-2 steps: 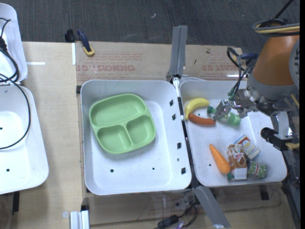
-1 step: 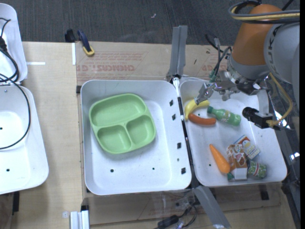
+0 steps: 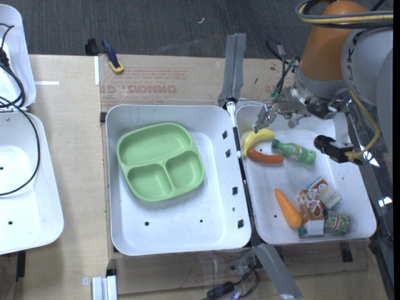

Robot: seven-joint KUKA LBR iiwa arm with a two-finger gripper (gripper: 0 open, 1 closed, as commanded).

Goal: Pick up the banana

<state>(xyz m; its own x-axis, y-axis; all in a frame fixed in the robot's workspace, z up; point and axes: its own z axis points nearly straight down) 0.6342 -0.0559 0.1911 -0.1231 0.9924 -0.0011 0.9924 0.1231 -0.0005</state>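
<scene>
Banana (image 3: 255, 139) lying curved in the near-left corner region of the right bin (image 3: 359, 186), close to the bin's left wall and toward its far end. Just below and touching it, a hot dog (image 3: 265, 157); just to the right, a green bottle (image 3: 295, 152) on its side. Fingers (image 3: 261, 119) directly above the banana's upper end, very near it, possibly touching; spread or closure impossible to tell from the blur and angle, and nothing visibly clamped between them. Gripper (image 3: 267, 114) hanging from the grey arm (image 3: 350, 55) with its orange band, reaching in from the right. Farther toward the near edge of the same bin: a carrot (image 3: 288, 208), a small carton (image 3: 317, 200) and a small can (image 3: 337, 222), well apart from the banana. In the left bin (image 3: 125, 230), a green divided plate (image 3: 161, 161). Both bins resting on the tabletop (image 3: 162, 80).
</scene>
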